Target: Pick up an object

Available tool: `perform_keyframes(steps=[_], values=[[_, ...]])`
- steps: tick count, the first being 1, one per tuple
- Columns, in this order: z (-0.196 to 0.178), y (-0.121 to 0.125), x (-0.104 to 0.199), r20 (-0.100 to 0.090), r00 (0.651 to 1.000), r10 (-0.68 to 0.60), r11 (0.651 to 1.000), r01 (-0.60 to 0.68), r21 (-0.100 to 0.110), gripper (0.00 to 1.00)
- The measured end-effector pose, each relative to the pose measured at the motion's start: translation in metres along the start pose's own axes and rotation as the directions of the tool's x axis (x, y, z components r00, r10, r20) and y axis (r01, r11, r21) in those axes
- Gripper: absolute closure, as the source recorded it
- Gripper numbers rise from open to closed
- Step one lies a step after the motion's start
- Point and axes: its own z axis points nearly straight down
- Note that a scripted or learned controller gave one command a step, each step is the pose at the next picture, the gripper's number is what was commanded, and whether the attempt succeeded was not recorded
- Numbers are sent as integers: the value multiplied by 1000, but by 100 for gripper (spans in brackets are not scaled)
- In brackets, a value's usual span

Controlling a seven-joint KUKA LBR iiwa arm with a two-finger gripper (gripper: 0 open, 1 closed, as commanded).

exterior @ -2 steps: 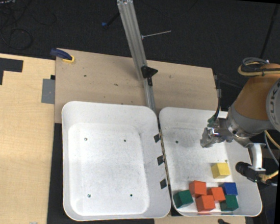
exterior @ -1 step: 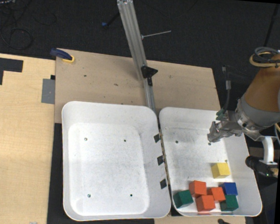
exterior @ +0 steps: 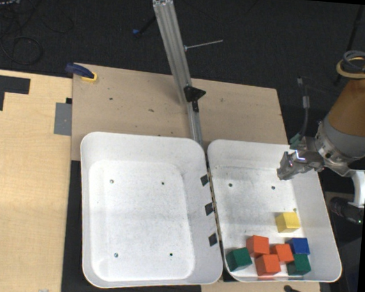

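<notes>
Several small blocks lie in the near corner of the right bin (exterior: 256,181): a yellow block (exterior: 287,221), a blue block (exterior: 299,245), orange blocks (exterior: 258,245) (exterior: 282,252) (exterior: 267,264), and two green blocks (exterior: 239,258) (exterior: 299,266). My gripper (exterior: 287,168) hangs over the far right part of that bin, well behind the yellow block, with nothing seen between its fingers. The arm's orange band (exterior: 353,107) rises behind it at the right edge.
The left bin (exterior: 105,151) sits beside the right one, joined by black clips (exterior: 208,207). A slanted aluminium bar (exterior: 177,64) rises behind the bins. A blue and yellow clamp (exterior: 82,72) lies at the bench's far left corner.
</notes>
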Motion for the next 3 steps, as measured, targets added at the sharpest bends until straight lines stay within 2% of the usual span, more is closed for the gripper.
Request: perform_keyframes(steps=[1,3], values=[[12,-10,53,-3,1000,-4,1000,4,6,100],[-1,-43,166,-3,1000,-5,1000,5,6,100]])
